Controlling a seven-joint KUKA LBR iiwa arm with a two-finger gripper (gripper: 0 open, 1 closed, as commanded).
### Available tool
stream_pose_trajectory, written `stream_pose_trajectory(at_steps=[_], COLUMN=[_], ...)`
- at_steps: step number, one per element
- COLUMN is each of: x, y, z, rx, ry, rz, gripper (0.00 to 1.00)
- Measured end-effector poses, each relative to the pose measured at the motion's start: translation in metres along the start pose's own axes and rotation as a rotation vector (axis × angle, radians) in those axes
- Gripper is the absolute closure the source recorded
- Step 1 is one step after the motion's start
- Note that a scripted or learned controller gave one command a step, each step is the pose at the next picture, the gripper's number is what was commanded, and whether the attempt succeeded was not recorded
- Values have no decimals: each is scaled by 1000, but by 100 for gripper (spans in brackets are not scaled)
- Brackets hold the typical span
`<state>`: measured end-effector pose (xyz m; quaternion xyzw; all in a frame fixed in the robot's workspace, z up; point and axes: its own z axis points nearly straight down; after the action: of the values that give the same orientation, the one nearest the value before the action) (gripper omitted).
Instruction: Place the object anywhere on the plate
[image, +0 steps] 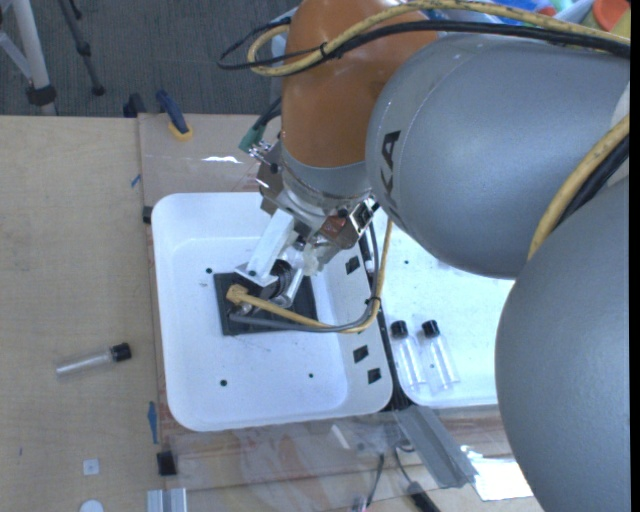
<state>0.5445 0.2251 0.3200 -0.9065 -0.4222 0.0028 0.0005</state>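
Arm (470, 150) reaches over the left bin (190, 230), which holds the dark plate (235, 318). The tool (285, 278) sits low over the plate; apart or together, cannot tell.

Right bin (440, 285) holds two capped vials (432, 352), the likely objects. Judged light, stiff, slick and breakable; grasp mid-barrel. A third vial (88, 361) lies near the tabletop's left edge.
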Motion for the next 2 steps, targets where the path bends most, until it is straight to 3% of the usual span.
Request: stream_pose_trajectory(at_steps=[1, 2], x=[-16, -43], y=[-19, -49], z=[60, 67], rx=[0, 1], ry=[1, 0], rz=[22, -43], gripper=[100, 100])
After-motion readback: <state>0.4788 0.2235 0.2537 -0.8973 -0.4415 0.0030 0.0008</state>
